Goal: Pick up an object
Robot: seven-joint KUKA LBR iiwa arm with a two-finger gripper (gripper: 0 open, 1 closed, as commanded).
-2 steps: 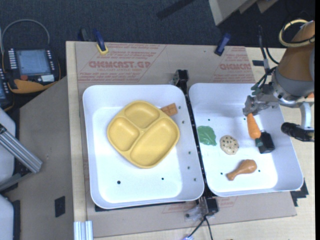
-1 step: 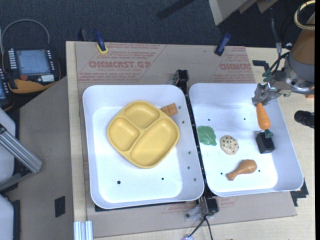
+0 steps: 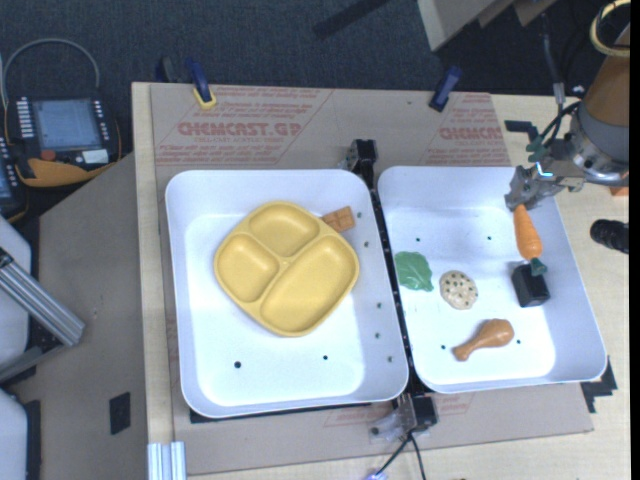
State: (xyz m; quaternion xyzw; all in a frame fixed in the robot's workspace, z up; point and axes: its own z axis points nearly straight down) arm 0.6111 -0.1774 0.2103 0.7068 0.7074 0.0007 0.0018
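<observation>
I am reaching in from the right with my arm (image 3: pixel 608 118), its wrist hanging above the far right edge of the right bin (image 3: pixel 570 363). My gripper (image 3: pixel 527 190) is sitting low at the end of it, pointing down and left toward the bin's upper right corner, just above the top of the carrot (image 3: pixel 526 233); whether it is touching the carrot I cannot tell, and how far it is open I cannot tell either. I am seeing nothing clearly gripped. The left bin (image 3: pixel 200 348) is holding a yellow divided plate (image 3: pixel 287 266), lying flat near its middle, with a small brown piece (image 3: pixel 339 219) touching the plate's upper right rim. In the right bin, the carrot is lying along the right wall, its tip pointing toward a black block (image 3: pixel 531 286) just below it. A drumstick (image 3: pixel 485 338) is lying near the front, a speckled cookie (image 3: pixel 458 289) above it, and a green leaf (image 3: pixel 413 270) just left of the cookie.
</observation>
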